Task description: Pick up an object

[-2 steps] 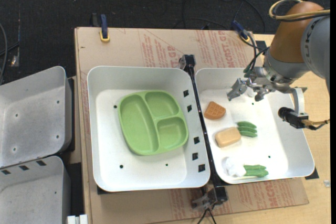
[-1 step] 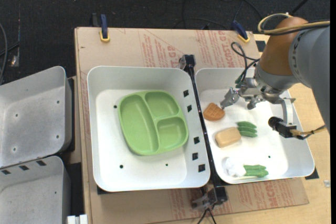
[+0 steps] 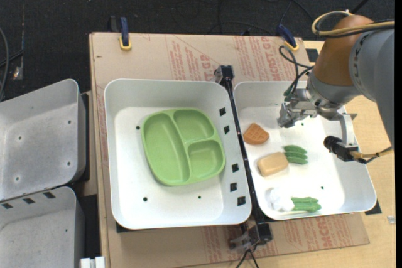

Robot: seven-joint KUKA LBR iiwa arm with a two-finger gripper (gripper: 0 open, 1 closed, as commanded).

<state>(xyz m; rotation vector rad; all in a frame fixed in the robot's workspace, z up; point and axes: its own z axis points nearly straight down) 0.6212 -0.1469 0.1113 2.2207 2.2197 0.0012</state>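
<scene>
The right bin [image 3: 352,188] holds an orange waffle-like piece [image 3: 255,134], a tan block [image 3: 272,164], a green pod [image 3: 295,154] beside the block, and another green piece [image 3: 305,203] next to a small white lump [image 3: 277,200] at the front. My gripper [image 3: 287,118] hangs over the bin's back part, right of the orange piece and apart from it. Nothing shows between its tips.
The left bin [image 3: 125,103] carries a green divided plate [image 3: 183,146]. A black divider [image 3: 237,135] runs between the bins. White trays [image 3: 38,135] lie off the bench at left. The arm's cable and a black fitting [image 3: 339,147] hang over the right bin's right side.
</scene>
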